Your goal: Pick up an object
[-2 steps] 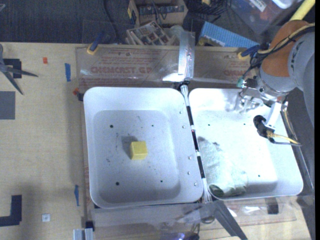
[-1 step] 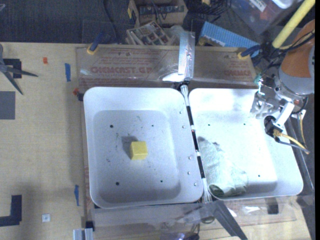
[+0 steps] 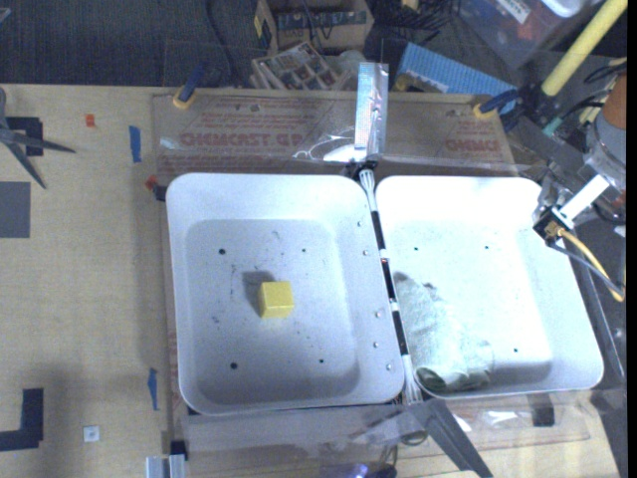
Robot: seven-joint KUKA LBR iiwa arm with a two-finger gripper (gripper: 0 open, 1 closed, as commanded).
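A small yellow cube-shaped block [image 3: 277, 299] lies in the left shallow white bin [image 3: 199, 207], a little toward seven o'clock from that bin's middle, flat on the grey-scuffed floor and well apart from every wall. A soft shadow sits at its ten o'clock side. Nothing touches it.

In the right shallow white bin [image 3: 557, 307] a rolled pale grey-white cloth [image 3: 438, 342] stretches from near the dividing rim down toward the six o'clock wall, its rolled end resting against the bin's lower left corner. The cloth lies close beside the divider between the two bins.

The grey robot arm's end [image 3: 572, 207] comes in at three o'clock of the view, hanging over the right bin's outer rim — well apart from both the block and the cloth. A white bracket and dark parts with a yellowish cable show there, but the tips are too small and cut off to read, so how the hand stands cannot be told. Nothing is seen held in it.

Behind the bins, at twelve o'clock, a clear plastic sheet with red lettering [image 3: 249, 132] lies on the light wooden bench [image 3: 80, 297], and an upright shiny metal strip [image 3: 370, 108] stands just above the bins' shared corner. Blue tape marks [image 3: 135, 143] sit on the bench at ten o'clock.
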